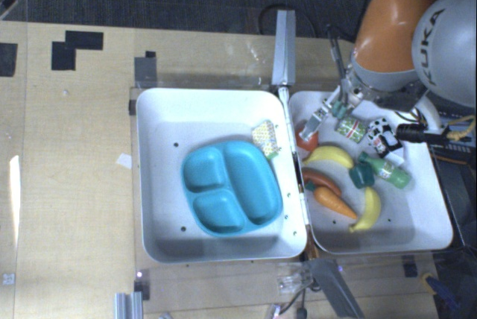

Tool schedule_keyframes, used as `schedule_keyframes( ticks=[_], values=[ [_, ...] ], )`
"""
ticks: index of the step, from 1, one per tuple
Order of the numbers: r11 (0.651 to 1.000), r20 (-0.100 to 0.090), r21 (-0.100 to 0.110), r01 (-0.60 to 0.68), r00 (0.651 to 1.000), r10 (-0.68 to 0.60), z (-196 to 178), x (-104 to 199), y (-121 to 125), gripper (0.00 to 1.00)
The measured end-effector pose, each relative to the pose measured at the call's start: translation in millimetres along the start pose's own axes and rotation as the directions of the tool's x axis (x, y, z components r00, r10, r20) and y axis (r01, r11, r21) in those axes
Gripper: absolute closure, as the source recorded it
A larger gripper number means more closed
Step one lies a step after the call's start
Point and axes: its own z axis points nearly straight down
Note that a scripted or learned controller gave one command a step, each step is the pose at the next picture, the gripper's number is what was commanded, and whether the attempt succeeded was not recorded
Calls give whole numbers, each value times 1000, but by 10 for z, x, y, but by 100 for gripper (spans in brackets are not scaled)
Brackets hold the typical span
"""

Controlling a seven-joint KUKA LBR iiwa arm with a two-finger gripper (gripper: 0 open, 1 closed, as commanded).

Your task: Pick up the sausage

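Camera view: gripper (322,118) above sausage (320,179)

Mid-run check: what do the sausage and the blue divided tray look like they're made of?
The sausage, dark red-brown between a banana and the carrot, looks like moulded plastic toy food with a smooth, faintly glossy skin; too small to be sure. The blue divided tray appears rigid plastic: uniform colour, rounded moulded compartments, soft sheen.

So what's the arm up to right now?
The claw hangs over the back left corner of the right bin, with nothing seen between its fingers. The sausage lies further forward by the bin's left wall, between a banana and a carrot. The left bin holds a blue divided tray.
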Motion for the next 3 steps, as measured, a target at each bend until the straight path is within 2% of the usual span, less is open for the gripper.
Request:
schedule_keyframes(
  ticks=[1, 2, 3],
  values=[
    [948, 3, -2, 317, 948, -317, -810, -13, 236, 0],
    [815, 0, 1, 580, 815, -580, 246, -49, -601, 0],
    [740, 10, 1, 672, 740, -672, 957, 36, -835, 0]
  ],
)
